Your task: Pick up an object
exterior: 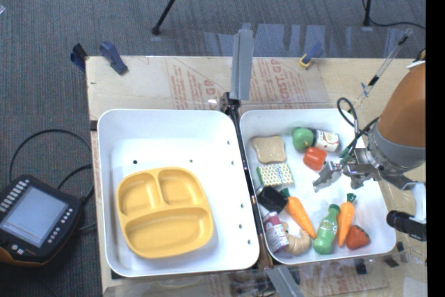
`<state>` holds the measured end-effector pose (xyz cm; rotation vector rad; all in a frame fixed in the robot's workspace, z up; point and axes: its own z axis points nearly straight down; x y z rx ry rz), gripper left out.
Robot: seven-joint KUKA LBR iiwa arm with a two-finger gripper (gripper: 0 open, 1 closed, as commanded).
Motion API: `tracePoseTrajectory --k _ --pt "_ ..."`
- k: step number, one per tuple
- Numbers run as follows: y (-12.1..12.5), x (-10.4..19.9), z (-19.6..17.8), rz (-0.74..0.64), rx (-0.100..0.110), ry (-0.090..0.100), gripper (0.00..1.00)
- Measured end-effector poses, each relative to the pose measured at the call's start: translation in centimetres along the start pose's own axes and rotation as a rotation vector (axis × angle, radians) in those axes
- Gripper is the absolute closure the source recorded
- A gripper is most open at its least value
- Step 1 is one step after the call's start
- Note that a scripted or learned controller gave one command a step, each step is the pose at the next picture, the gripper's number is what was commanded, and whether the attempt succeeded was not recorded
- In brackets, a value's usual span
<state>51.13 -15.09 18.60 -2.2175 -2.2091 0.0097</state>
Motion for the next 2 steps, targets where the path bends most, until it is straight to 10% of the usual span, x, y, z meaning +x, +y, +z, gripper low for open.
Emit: tracePoseTrajectory --k 1,2 --pt "-0.6 4.07 8.14 -0.04 -0.029 -0.007 0.0" --pt "-0.89 3.97 7.6 -0.034 -0.018 -0.004 1.0"
